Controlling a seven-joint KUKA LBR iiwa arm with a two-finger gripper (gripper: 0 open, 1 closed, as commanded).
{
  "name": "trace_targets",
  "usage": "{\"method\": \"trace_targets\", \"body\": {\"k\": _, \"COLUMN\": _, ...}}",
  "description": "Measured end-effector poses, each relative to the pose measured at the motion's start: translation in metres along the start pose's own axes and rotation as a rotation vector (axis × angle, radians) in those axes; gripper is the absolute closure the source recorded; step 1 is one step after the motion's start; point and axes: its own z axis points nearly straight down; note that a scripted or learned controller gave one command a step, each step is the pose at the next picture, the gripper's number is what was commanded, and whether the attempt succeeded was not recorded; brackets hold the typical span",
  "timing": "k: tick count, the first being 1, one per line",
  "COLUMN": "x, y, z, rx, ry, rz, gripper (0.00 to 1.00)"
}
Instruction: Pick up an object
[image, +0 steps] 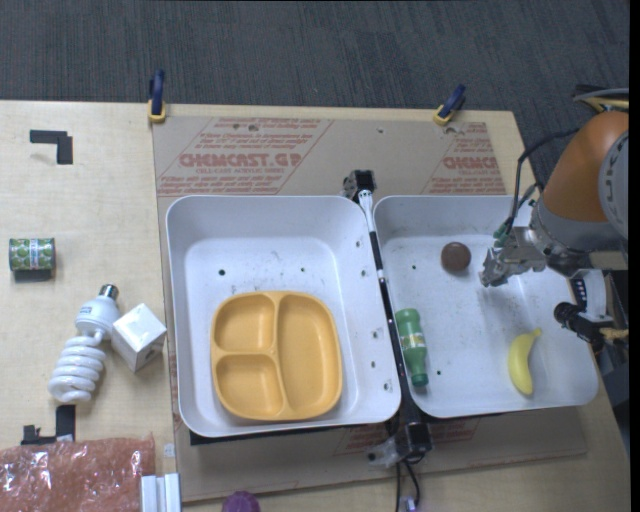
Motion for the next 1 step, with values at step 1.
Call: {"method": "trace_targets", "body": {"k": 1, "x": 0.0000, "y": 0.0000, "z": 0.0000, "rx": 0.000, "ry": 0.000, "rz": 0.000, "gripper": 0.00}}
